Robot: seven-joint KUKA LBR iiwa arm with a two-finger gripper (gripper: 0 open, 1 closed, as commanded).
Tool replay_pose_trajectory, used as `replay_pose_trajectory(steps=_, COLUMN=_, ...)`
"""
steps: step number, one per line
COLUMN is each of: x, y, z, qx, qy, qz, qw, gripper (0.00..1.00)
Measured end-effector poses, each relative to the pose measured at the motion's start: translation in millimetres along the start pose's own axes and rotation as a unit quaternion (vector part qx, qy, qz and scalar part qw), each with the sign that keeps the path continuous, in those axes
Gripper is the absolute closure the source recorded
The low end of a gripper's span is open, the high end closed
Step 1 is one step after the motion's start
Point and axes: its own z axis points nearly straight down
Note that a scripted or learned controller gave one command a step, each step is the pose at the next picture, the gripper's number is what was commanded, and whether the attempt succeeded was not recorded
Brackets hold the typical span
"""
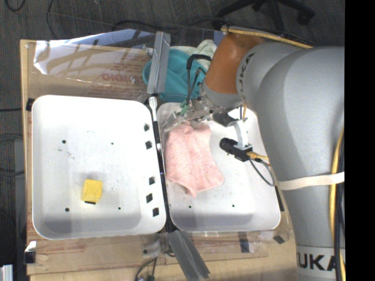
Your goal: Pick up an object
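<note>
Gripper (188,113) at top edge of pink cloth (192,158) in right bin (258,209); jaw state unreadable. Yellow block (92,191) in left bin (53,127).

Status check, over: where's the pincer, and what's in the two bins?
Pincer low at right bin's far edge, on top end of pink cloth. Grip on cloth unconfirmed. Yellow block lies alone in left bin. Nothing blocking.

Even, bright overhead light; white bins (88,227) nearly blown out; soft shadows; slight overall blur.
</note>
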Motion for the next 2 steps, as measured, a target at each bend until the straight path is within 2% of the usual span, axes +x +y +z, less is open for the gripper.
replay_pose_trajectory(steps=1, x=1, y=0, z=-10, qx=0.001, qy=0.0, qz=-0.002, qw=1.0, gripper=1.0)
replay_pose_trajectory(steps=2, x=7, y=-2, z=-103, qx=-0.002, qy=-0.001, qz=0.048, qw=0.9989, gripper=1.0)
